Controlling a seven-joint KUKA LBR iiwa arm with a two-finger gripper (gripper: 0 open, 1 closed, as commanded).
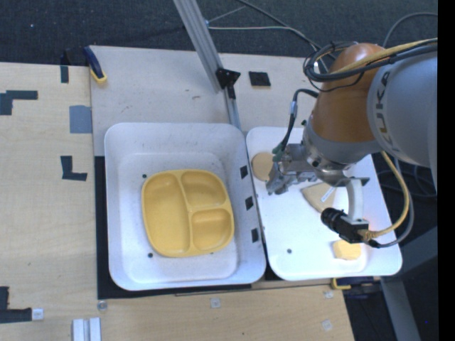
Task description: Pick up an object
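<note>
A yellow divided plate [188, 212] lies flat in the left bin [121, 155]. In the right bin [298, 254] I see a tan round piece [261, 165] at the far left corner, a tan wedge-shaped piece [318, 195] partly under the arm, and a small yellow block [347, 250] near the front right. My gripper [279, 181] hangs low over the right bin's left side, just in front of the round piece. The wrist above hides much of its fingers.
A slanted metal pole [202, 38] crosses the bench behind the bins. A black cable and connector [341, 223] hang from the wrist over the right bin. Dark tape marks dot the wooden bench at left.
</note>
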